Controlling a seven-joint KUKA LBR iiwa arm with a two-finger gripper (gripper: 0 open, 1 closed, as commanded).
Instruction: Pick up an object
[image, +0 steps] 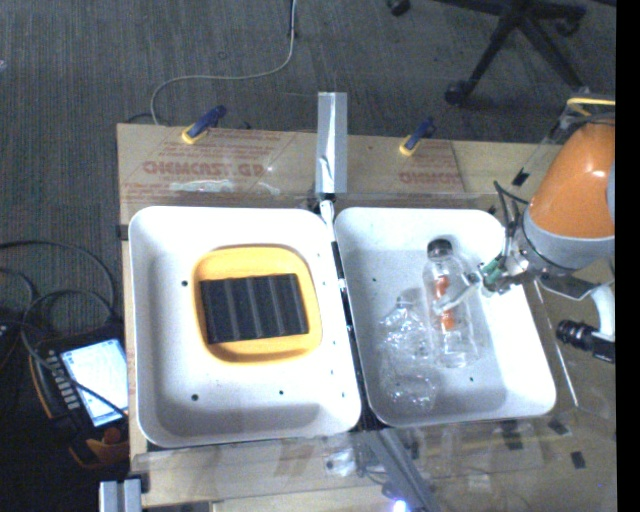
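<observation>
In the right bin (520, 385), a clear plastic bottle (448, 315) with a black cap lies along the bin's length, orange showing inside it. Crumpled clear plastic pieces (405, 330) lie to its left and toward the front. A yellow tray with a dark ribbed insert (256, 305) rests in the middle of the left bin (160, 380). My gripper (480, 282) reaches in over the right bin's right rim, just to the right of the bottle's upper half and very close to it. Nothing can be seen held in it.
The arm's orange band (580, 180) and grey wrist hang over the right bin's far right corner. A metal post (331, 150) stands behind the gap between the bins. Two blue-and-yellow clamps (204, 123) hold the board at the back. A tablet (92, 375) lies on the floor at left.
</observation>
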